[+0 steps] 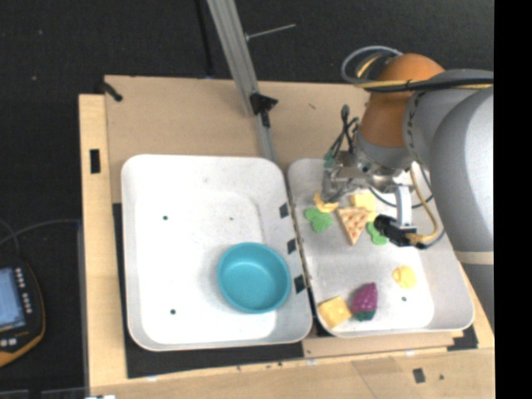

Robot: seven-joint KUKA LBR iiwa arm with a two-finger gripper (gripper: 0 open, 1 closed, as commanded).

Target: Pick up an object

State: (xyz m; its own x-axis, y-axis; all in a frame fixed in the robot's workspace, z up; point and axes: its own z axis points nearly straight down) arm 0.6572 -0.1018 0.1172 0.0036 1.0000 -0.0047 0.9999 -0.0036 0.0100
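left bin (pixel 158 189): blue bowl (pixel 253 277) at 5 o'clock, out of the way | right bin (pixel 449 306): green toy (pixel 317 219), pizza slice (pixel 355 223) at 12, purple grapes (pixel 365 300) at 6 | gripper (pixel 337 183): low over the 12 o'clock cluster, likely choosing there; finger spread hidden, cannot tell

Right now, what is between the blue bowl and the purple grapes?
In the camera view, the two bins' touching rims and a yellow block lie between the blue bowl and the purple grapes.
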